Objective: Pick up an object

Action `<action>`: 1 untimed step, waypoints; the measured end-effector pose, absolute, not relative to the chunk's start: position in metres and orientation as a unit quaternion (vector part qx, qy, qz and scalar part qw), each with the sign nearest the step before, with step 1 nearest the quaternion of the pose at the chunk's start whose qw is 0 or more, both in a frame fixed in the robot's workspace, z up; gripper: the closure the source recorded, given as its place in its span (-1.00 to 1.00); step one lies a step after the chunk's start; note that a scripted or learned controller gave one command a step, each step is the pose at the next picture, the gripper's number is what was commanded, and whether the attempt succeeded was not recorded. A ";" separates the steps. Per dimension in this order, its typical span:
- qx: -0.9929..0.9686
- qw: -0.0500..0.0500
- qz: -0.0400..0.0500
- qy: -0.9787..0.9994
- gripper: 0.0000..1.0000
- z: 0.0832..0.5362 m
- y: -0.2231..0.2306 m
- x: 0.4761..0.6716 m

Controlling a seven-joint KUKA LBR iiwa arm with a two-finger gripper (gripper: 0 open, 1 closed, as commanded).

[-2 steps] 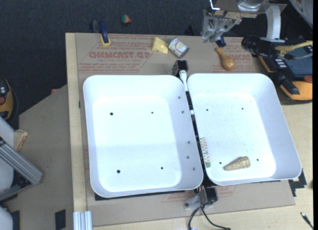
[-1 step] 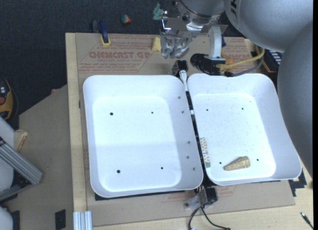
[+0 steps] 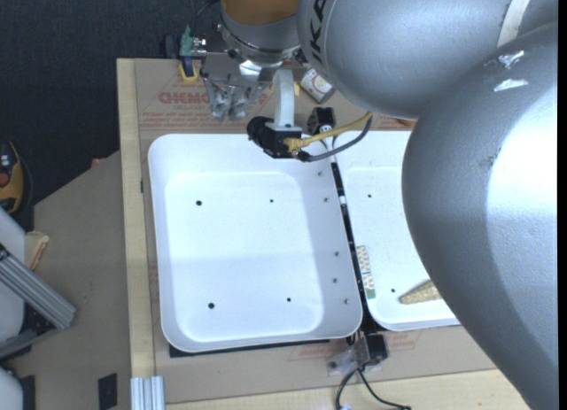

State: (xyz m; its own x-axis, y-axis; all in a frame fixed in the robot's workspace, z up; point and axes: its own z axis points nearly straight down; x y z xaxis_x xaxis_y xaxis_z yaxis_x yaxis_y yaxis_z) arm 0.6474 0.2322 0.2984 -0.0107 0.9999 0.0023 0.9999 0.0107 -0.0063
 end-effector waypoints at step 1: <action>-0.711 -0.001 0.002 -0.704 1.00 0.328 0.125 0.642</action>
State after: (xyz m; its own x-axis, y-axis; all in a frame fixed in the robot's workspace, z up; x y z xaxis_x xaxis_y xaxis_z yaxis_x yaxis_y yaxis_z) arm 0.6425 0.1253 0.3284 0.0099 0.9999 -0.0031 1.0000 -0.0099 -0.0013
